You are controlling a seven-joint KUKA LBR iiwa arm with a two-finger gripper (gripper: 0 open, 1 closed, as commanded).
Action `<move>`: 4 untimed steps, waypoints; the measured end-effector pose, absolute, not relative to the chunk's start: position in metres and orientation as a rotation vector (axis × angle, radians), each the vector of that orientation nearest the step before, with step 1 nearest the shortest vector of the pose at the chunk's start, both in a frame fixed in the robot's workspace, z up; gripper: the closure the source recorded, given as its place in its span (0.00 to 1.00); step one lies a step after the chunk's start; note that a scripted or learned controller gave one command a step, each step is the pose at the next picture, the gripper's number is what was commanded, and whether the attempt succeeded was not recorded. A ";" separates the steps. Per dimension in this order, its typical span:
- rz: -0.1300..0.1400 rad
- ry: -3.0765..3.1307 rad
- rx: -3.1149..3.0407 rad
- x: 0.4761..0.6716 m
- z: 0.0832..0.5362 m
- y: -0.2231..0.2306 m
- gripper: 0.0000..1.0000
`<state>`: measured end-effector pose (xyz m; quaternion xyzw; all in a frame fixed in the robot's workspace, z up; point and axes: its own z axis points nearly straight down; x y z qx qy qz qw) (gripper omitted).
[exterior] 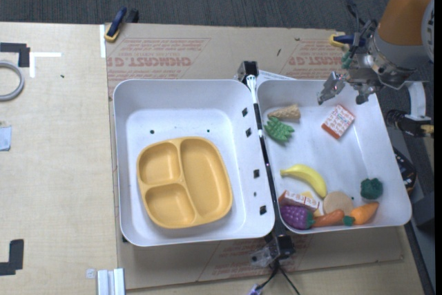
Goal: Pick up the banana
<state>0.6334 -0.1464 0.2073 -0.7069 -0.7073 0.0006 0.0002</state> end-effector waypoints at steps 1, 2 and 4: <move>0.000 -2.577 -1.797 0.555 0.192 -0.090 0.00; 0.000 -2.668 -1.660 0.511 0.113 -0.110 0.00; -0.003 -2.653 -1.692 0.484 0.102 -0.105 1.00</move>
